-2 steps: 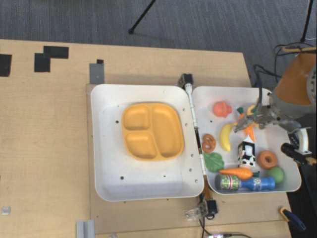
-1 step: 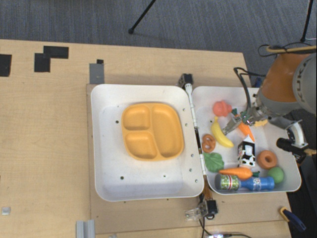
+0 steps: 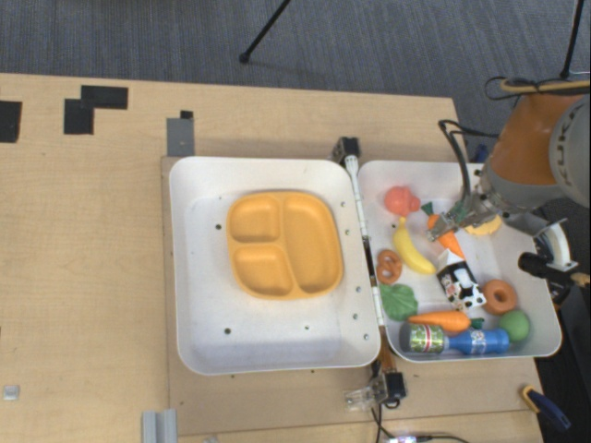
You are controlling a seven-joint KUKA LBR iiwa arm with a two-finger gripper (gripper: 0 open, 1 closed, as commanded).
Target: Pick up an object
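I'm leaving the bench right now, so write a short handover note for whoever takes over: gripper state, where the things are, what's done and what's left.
Gripper: down in the right bin, at its upper part, over a small orange carrot piece; nothing visibly held.
Right bin holds: pink toy, banana, pretzel, green leaf, black-and-white toy, donut, long carrot, green can, blue bottle, green ball.
Left bin: yellow divided tray, nothing on it.
Done: arm has reached the pile.
Left: grasp one object and lift it.
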